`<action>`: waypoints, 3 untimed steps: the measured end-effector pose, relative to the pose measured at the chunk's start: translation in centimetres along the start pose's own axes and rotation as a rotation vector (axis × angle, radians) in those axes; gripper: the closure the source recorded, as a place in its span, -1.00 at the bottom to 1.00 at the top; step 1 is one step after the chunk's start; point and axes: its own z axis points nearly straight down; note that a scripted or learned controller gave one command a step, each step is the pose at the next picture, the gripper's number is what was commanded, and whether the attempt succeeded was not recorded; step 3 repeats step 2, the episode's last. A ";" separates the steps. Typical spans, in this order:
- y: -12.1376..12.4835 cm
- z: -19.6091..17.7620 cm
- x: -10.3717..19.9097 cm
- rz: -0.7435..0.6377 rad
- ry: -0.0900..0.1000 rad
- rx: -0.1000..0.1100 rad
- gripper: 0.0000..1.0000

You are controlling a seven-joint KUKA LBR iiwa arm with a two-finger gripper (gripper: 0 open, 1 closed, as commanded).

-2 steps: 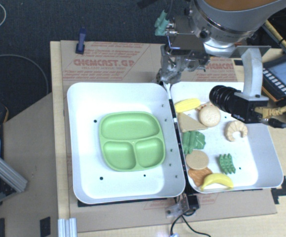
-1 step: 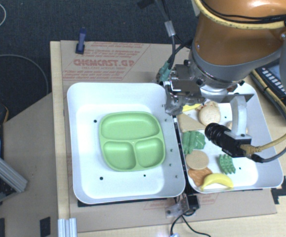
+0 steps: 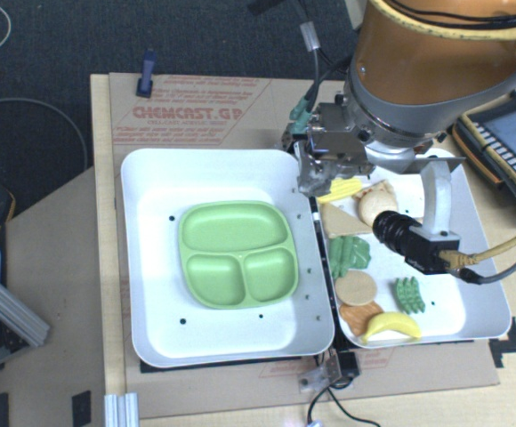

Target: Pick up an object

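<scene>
Divided tray (image 3: 237, 253) sitting in left bin (image 3: 142, 238); right bin (image 3: 471, 314) holding toy foods, w/ banana (image 3: 391, 327) lying at its front edge.

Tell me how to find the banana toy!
Look at the right white bin, the one full of play food. Go to its front edge, nearest the camera. The banana is the curved bright yellow piece lying just in front of the round tan cookie, beside a small green ridged toy.

Green divided tray (image 3: 237, 253) sitting in the left bin (image 3: 142, 238). Pincer (image 3: 322, 178) down at the right bin's (image 3: 480, 292) far-left corner, right by toy food like a banana (image 3: 392, 327).
</scene>
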 end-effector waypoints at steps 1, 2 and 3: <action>-0.2 10.1 -6.3 0.009 -0.005 0.015 1.00; 0.0 4.6 -2.2 -0.004 0.002 -0.003 1.00; 0.0 4.6 -2.2 -0.004 0.002 -0.003 1.00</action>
